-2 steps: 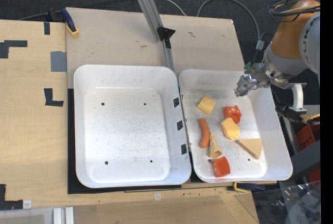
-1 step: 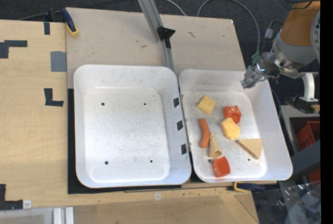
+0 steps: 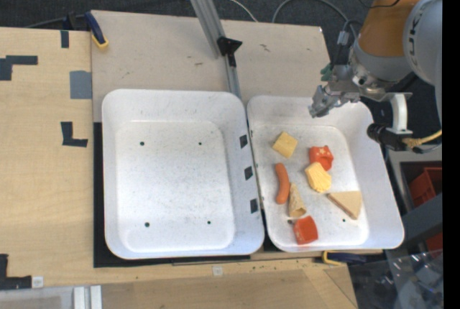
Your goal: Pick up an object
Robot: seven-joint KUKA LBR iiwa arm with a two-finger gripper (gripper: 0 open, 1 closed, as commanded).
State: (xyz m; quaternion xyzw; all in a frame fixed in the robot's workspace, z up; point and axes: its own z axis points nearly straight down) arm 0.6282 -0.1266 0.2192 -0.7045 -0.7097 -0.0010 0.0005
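Observation:
The right bin holds several small items: a yellow cube, an orange-red sausage, a red pepper piece, a yellow block, a tan wedge, a cone-shaped piece and a red chunk. My gripper hangs over the bin's far edge, above and to the right of the yellow cube. It sits apart from all the items, and nothing shows between its fingers.
The left bin lies beside the right one, with a dark divider between them. A slanted metal pole rises behind the bins. Cables trail behind the arm at the upper right. A tan board covers the bench to the left.

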